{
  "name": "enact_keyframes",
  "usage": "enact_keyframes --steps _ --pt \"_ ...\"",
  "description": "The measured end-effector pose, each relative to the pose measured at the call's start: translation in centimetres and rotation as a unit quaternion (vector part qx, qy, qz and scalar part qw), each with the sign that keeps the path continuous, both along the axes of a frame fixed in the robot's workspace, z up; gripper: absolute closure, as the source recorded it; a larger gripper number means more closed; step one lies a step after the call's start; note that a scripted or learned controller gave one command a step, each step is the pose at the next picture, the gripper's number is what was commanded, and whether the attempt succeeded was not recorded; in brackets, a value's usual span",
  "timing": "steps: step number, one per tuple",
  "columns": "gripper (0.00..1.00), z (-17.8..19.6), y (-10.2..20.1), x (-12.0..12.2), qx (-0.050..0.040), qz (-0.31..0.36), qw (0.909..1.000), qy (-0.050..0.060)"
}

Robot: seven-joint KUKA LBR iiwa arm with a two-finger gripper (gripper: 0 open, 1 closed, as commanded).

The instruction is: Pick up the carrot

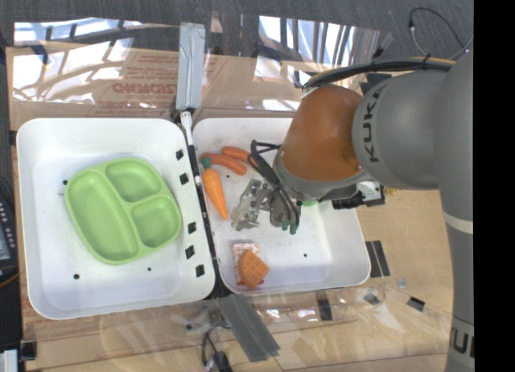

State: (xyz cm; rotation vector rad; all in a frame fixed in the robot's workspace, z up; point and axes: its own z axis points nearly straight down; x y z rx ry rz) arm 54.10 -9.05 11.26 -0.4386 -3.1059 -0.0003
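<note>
Orange carrot (214, 192) beside pincer (256, 209), wrist hidden

The letters "KUKA" are printed in dark type on the grey arm (410, 133) — read sideways, running down the curved housing just right of the orange band (322, 137). Red lettering is seen on the cardboard (121, 80) behind the two bins — something like "CHEMCAS" can be made out, mirrored and washed out by glare, with smaller lines above it too blurred to be read.
</note>
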Motion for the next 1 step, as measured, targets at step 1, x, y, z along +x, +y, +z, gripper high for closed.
enact_keyframes --steps 1 --pt "0.0 8.0 3.86 -1.61 -0.0008 -0.08 0.9968 -0.003"
